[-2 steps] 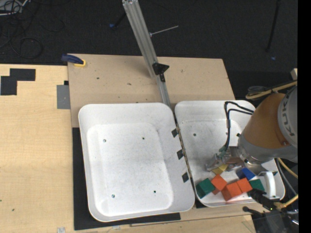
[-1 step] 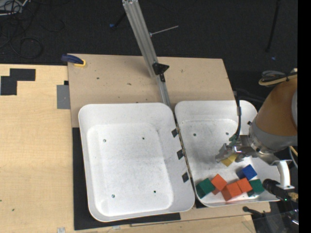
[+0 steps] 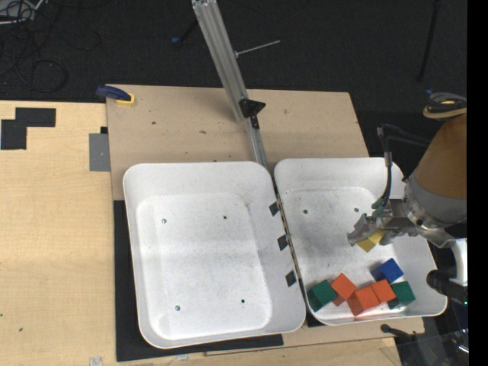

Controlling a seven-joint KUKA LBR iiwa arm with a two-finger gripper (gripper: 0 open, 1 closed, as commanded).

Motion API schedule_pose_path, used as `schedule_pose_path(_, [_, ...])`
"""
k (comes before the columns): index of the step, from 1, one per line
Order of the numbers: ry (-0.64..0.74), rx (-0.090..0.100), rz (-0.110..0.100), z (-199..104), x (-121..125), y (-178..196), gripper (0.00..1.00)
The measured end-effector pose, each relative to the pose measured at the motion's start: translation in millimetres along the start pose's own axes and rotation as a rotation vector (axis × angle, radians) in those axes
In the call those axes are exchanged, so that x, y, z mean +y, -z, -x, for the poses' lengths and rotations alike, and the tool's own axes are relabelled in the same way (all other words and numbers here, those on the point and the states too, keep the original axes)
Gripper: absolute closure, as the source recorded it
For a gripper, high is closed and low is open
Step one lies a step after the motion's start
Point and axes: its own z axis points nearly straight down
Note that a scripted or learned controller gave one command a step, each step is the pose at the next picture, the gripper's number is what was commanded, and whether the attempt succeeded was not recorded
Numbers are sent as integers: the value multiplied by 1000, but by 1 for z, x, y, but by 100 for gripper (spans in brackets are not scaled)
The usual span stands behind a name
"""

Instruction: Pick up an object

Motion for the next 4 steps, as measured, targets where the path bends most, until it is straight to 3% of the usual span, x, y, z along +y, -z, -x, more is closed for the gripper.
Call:
schedule_pose_path(2, [4, 3, -6, -107, -3, 0, 100])
schedule_pose_path(4, [5, 2, -6, -217, 21, 14, 100])
